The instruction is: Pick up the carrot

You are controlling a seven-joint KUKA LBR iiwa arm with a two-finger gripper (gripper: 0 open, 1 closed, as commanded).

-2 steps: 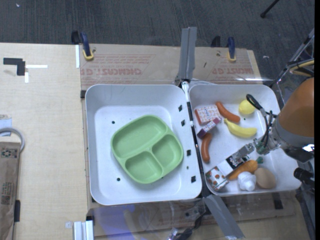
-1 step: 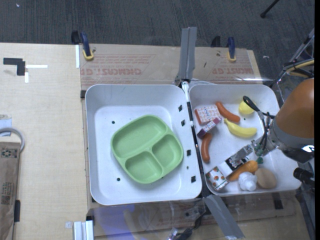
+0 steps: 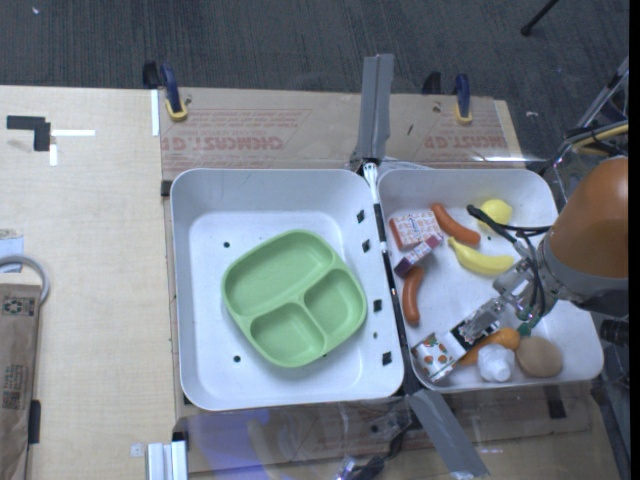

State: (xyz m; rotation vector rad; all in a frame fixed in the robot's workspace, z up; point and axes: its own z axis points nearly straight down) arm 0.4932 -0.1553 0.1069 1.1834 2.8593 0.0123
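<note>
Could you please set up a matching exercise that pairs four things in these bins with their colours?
Things:
1. divided plate
2. banana
3. carrot
4. potato

Colours:
a. brown
b. yellow
c. green
d. orange

Pairs: 1-c, 2-b, 3-d, 4-a

— What is held in the left bin (image 3: 190,268)?
— A green divided plate (image 3: 293,297) is seen at its centre.

— And the right bin (image 3: 575,373)?
— The gripper (image 3: 484,324) is lowered at five o'clock, with the carrot (image 3: 494,342) touching beneath. A banana (image 3: 480,258) is placed at twelve o'clock from it, a potato (image 3: 539,357) at four o'clock.
</note>
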